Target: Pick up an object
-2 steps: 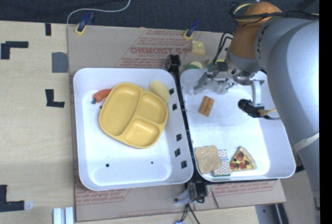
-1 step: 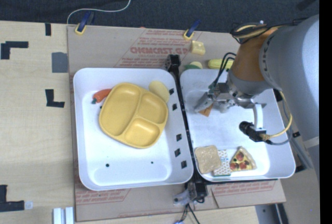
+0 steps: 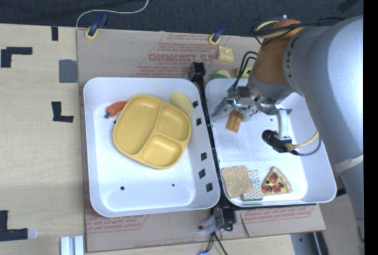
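While the arm is reaching in from the right of the frame, the scene is reading like this, left to right:

Left bin: sitting at centre-left of the frame, carrying a yellow divided plate tilted across its upper middle.
Orange piece: lying just beside the plate's upper-left edge, looking like a toy carrot, though it is too small to be sure.
Pale yellow piece: peeking out at the plate's upper-right corner, touching or slightly overlapping it.
Right bin: sitting at centre-right, holding toy food along its lower edge.
Cracker-like square: resting in the lower-left corner of the right bin.
Pizza slice: lying just right of that square, near the bin's bottom rim.
Gripper: hanging over the upper-left part of the right bin, pinching a small brown block that is dangling between the fingertips.
Block's place: appearing to be clear of the bin floor, just right of the divider between the bins.
Step in hand: judging by this, the grasp is made and the lift is under way.
Next move: calling for a steady rise without loosening the pinch, since the block is hanging low in the fingers and could slip.
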`<state>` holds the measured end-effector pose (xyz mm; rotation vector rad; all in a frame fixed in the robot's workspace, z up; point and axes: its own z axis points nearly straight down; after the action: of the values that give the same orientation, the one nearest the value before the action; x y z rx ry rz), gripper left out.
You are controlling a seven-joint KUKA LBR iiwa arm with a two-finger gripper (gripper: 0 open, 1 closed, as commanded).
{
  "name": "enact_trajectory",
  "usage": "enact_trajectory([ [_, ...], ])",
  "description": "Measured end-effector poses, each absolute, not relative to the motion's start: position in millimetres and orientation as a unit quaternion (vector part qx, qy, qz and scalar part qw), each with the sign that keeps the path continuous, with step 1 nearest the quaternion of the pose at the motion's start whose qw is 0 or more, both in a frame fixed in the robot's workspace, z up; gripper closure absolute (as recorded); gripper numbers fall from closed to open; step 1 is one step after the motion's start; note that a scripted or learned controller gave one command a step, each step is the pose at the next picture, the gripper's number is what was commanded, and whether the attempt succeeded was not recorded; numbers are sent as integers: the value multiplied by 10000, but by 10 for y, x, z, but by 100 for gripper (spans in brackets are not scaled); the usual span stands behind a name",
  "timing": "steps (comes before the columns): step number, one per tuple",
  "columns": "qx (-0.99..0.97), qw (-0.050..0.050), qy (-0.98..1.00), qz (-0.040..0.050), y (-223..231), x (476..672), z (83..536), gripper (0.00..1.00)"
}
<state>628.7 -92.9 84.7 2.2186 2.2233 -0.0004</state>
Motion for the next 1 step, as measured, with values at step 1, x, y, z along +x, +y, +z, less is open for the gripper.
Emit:
enact_trajectory([
  [1, 7062, -4, 7081, -2, -923, 6283, 942, 100],
])
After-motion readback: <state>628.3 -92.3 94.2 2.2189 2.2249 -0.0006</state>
